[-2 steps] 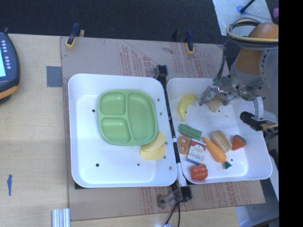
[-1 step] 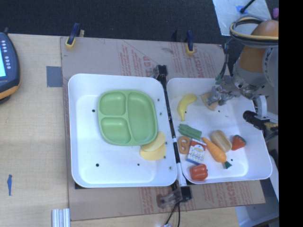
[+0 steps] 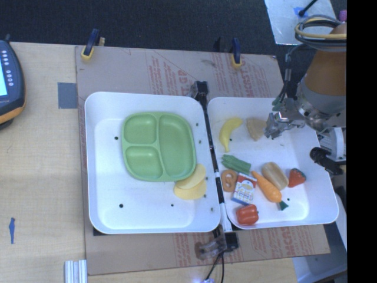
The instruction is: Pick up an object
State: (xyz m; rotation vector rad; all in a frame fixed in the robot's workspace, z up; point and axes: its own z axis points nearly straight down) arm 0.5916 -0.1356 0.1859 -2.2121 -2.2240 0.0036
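Observation:
My gripper [image 3: 274, 128] hangs over the upper part of the right bin [image 3: 318, 214], just right of a tan bread piece [image 3: 255, 128]. A yellow banana [image 3: 229, 131] lies left of that. Lower in the same bin sit a green bean pod [image 3: 236, 163], a pretzel [image 3: 229, 178], a small carton [image 3: 244, 190], a carrot [image 3: 268, 187], a hot dog bun [image 3: 274, 174], a strawberry [image 3: 296, 177] and a red pepper [image 3: 247, 214]. I see nothing between the fingers.
The left bin [image 3: 106, 205] holds a green divided plate [image 3: 159, 145] and a yellow slice [image 3: 191, 186] at the plate's lower right. A handheld controller [image 3: 9, 81] lies at the far left of the bench. Clamps [image 3: 90, 45] stand on the board's far edge.

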